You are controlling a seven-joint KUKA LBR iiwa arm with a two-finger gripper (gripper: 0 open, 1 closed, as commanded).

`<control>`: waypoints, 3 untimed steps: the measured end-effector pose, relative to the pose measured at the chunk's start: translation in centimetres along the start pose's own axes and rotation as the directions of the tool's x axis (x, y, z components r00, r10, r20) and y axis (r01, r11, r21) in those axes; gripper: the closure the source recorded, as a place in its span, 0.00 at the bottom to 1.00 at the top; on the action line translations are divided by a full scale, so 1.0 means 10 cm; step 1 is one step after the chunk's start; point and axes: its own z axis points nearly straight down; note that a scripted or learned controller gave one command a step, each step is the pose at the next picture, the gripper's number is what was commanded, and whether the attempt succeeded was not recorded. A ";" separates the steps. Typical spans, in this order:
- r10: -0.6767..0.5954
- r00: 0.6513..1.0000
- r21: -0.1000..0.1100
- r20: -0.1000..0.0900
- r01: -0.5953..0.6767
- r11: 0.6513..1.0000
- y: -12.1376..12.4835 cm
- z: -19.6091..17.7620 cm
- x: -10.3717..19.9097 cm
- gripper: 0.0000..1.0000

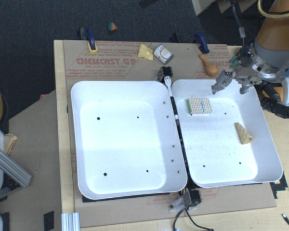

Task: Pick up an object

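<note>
Camera view: sponge (pixel 199 106) lies left-below open gripper (pixel 232 84).

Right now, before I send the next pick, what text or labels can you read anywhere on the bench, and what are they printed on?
"CHEMCAST G P": red print on the brown board behind the left bin; further letters after it are covered.
More red print on the same board behind the right bin: too blurred to read.
Small box on the board: markings too small to read.
Patterned block in the right bin: dots, no readable text.
</note>
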 end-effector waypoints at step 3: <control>0.005 1.000 -0.014 0.009 -0.005 1.000 -0.04 -1.53 -1.04 1.00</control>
